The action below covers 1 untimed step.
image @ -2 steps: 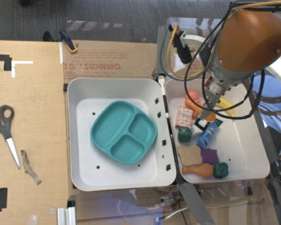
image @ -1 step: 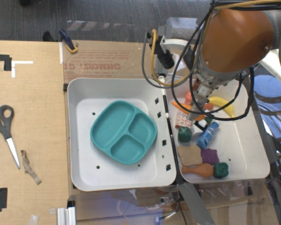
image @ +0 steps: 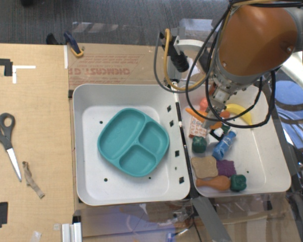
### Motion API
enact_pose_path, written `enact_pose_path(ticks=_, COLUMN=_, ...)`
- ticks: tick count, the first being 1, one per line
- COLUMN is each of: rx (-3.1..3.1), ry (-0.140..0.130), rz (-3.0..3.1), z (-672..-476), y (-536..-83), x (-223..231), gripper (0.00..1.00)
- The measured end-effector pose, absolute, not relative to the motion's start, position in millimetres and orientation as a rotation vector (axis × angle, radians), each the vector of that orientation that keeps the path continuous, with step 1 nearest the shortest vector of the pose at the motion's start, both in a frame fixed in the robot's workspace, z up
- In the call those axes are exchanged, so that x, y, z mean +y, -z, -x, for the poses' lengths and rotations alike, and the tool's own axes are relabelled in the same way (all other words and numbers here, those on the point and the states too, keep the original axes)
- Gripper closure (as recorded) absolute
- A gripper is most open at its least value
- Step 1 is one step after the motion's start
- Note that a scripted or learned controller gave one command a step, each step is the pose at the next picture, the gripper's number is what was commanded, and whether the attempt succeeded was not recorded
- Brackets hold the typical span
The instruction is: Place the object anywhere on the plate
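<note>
Gripper (image: 215, 106) low over right bin (image: 262, 178), mostly hidden under orange wrist and cables; grip state unreadable. Which toy is target unclear. Right bin clutter: yellow banana (image: 241, 112), orange carrot (image: 204, 114), blue cylinder (image: 224, 144), dark green lump (image: 199, 145), tan slab (image: 207, 167), purple block (image: 225, 167), orange gourd shape (image: 215, 183), green piece (image: 238, 182). Left bin (image: 86, 150) holds teal plate (image: 134, 141), three compartments. Scissors (image: 5, 137) on bench, left.

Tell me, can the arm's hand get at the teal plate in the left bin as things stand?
Probably yes. The teal plate lies open in the left bin with nothing on it or above it; the arm hangs over the right bin.
</note>
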<state>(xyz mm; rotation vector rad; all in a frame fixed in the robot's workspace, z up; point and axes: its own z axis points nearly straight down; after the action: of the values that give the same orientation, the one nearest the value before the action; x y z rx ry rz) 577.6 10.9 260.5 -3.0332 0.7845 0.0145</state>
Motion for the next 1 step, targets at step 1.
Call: enact_pose_path(ticks=1, rx=0.595, ry=-0.006, rz=3.08, z=-595.3, y=-235.3, x=19.5, gripper=1.0)
